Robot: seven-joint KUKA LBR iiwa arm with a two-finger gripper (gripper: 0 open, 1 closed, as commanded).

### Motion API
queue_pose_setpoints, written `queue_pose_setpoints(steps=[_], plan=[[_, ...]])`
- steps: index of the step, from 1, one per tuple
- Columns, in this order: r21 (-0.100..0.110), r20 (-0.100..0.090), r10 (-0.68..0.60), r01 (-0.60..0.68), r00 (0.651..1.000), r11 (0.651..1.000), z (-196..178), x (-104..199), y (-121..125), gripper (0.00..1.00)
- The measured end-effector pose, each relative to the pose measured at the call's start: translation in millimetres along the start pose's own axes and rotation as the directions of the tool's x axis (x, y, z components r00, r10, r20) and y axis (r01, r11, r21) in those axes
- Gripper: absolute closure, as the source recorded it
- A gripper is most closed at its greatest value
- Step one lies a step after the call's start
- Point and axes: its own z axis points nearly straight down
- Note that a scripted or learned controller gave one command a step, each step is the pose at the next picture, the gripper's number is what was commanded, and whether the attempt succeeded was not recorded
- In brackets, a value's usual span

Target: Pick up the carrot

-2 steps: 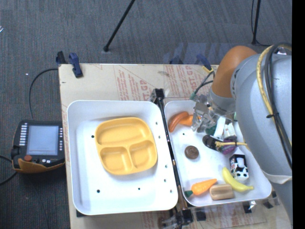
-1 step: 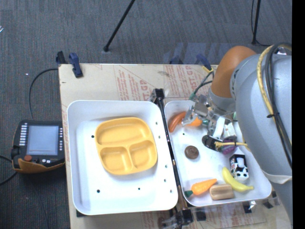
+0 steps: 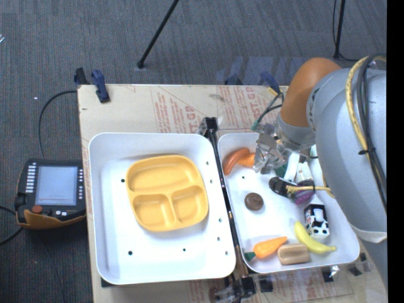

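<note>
Camera view gives us one carrot (image 3: pixel 270 246) at the near edge of the right bin (image 3: pixel 243 197), its long axis roughly left-right, green end to the left, touching a tan block (image 3: pixel 293 254). Our one gripper (image 3: pixel 270 158) hovers at the bin's far side, well apart, so the carrot lies toward the camera from it. We cannot tell its finger state. We also count one banana (image 3: pixel 314 239), one brown disc (image 3: pixel 254 201), one yellow tray (image 3: pixel 167 191).
</note>
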Motion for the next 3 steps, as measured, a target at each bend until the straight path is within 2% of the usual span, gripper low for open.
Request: queue_pose_setpoints(steps=[1,2,3], plan=[[0.002,0.000,-0.001,0.001,1.000,1.000,0.6,1.4,-0.7,0.00],[0.004,0.002,-0.012,0.012,1.000,1.000,-8.9,2.6,-1.3,1.00],[0.005,0.002,-0.016,0.015,1.000,1.000,-8.3,3.7,-1.9,0.00]])
